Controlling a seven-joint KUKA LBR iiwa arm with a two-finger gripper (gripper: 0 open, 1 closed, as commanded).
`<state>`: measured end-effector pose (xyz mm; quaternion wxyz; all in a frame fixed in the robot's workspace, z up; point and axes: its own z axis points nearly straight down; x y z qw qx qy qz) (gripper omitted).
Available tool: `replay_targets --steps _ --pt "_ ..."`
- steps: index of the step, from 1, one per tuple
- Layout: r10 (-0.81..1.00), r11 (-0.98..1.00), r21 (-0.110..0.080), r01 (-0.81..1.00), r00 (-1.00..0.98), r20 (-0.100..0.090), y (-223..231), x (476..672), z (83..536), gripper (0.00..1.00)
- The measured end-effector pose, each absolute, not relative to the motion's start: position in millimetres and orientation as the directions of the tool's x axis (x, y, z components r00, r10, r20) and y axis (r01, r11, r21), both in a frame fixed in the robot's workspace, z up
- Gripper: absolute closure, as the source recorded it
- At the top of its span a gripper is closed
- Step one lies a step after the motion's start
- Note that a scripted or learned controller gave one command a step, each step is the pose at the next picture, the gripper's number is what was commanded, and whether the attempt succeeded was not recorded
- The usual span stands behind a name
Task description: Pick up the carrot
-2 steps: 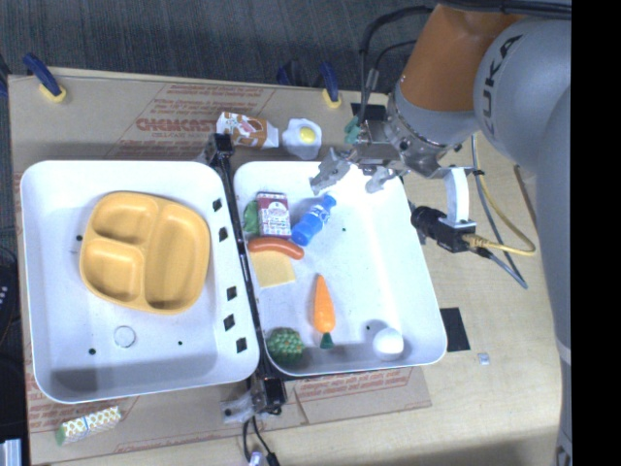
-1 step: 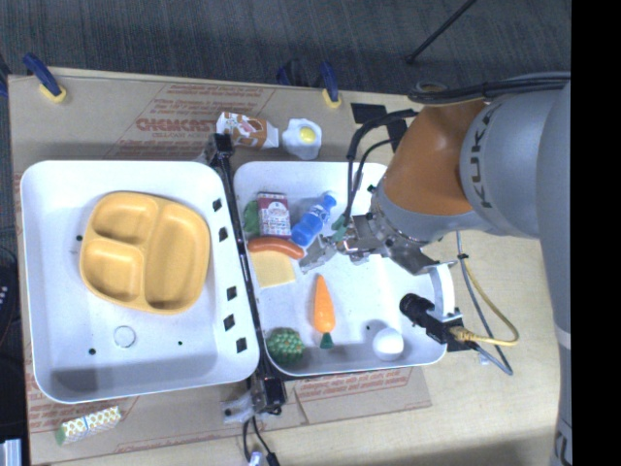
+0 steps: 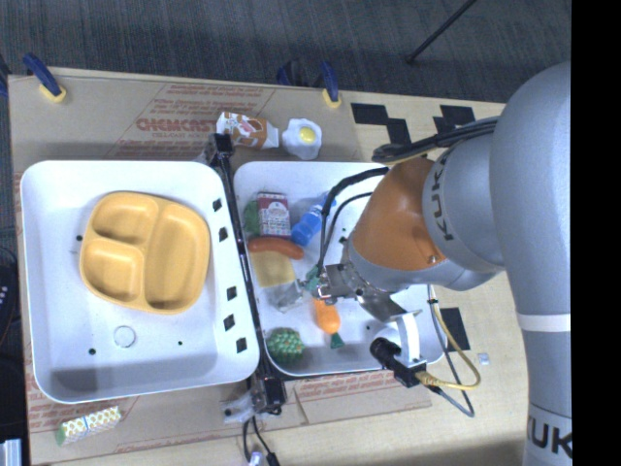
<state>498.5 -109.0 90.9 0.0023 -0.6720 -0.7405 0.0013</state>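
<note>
The carrot (image 3: pixel 327 316) lies in the right bin (image 3: pixel 361 360), near its front wall, beside a green ball (image 3: pixel 284 345). The gripper (image 3: pixel 335 284) hangs just above it, touching or nearly so; whether it grips cannot be told

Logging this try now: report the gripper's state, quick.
Gripper: low in the right bin, right at the carrot; open, shut or gripping cannot be told from this view.
</note>
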Motion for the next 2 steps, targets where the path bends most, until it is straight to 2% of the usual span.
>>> replay_targets --steps 1,2 --pt "0.995 0.101 -0.006 0.995 -0.101 0.002 -109 498.9 101 1.0" --pt "0.999 0.035 -0.003 0.999 -0.035 0.001 -90 476.3 192 1.0"
